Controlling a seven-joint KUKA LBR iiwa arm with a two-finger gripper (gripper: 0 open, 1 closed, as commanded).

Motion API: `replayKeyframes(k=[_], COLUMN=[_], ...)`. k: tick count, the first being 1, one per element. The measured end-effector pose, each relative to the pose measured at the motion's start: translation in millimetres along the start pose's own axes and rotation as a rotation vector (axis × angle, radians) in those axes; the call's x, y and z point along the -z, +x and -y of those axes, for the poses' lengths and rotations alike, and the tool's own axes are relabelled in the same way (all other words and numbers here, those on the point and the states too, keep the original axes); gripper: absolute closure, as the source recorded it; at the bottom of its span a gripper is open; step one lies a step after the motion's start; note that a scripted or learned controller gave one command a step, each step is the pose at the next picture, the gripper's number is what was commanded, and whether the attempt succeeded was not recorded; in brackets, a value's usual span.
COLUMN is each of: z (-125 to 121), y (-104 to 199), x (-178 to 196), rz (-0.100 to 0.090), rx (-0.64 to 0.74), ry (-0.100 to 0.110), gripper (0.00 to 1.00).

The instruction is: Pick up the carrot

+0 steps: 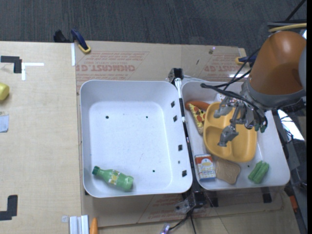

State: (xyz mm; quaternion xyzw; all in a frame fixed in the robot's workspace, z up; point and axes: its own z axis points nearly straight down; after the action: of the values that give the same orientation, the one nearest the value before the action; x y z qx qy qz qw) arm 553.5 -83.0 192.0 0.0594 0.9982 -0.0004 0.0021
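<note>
Gripper (229,133): hangs over the yellow dish (234,147) in the right bin (278,152).
Carrot (197,105): at the dish's far left edge, beside the pizza slice (198,116).
Left bin (97,130): 1 green bottle (113,178).

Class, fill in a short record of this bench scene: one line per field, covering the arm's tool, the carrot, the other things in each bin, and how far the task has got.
tool: over the yellow dish in the right bin
carrot: at the right bin's far left, beside the pizza slice, not held
right bin also holds: small carton, bread slice, green vegetable
left bin: green bottle lying at the near left
task state: carrot not yet picked up
</note>
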Motion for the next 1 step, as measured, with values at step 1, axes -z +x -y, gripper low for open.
replayKeyframes(k=[1], z=[45.2], y=[-42.6], x=[-44.3], rz=[0.001], rx=[-0.079], ry=[0.000], gripper=[0.00])
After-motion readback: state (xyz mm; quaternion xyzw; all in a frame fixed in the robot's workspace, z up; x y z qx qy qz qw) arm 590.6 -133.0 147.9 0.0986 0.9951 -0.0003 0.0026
